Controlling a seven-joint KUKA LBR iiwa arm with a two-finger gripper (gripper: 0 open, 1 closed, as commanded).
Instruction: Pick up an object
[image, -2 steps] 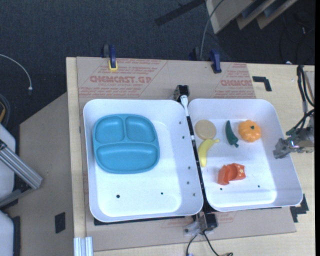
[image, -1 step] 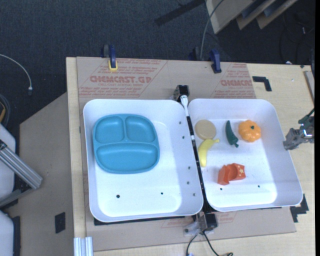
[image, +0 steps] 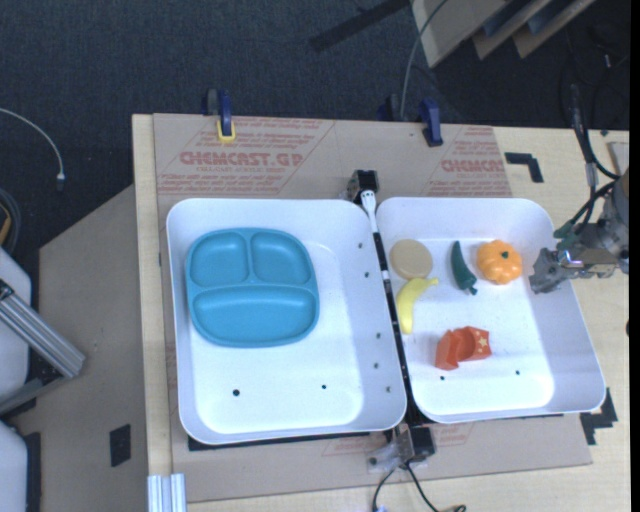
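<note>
Nearest target: the small orange pumpkin-shaped toy (image: 499, 261) sits in the upper right part of the right white bin (image: 570, 345), just to the camera's left of the gripper (image: 552, 272).
Direction to it: from the tool the pumpkin lies towards the middle of the bench, near but not touching; being roundish, it has no marked long axis.
Other candidates: a dark green pepper-like piece (image: 461, 267) lies just beyond the pumpkin, its long axis running roughly up and down the view; a tan round disc (image: 411, 258) and a yellow banana-shaped toy (image: 411, 300) lie near the divider; a red chunky piece (image: 462, 347) lies lower down, well apart from the tool.
Tool position: the metal gripper hangs at the right rim of the right bin.
Tool state: I cannot tell from this slant, and nothing shows as held.
Left bin: the left white bin (image: 290, 400) carries a blue plastic divided plate (image: 253, 287), far from the arm.
Judgement: a short shift inward over the pumpkin looks like the easiest pick.
</note>
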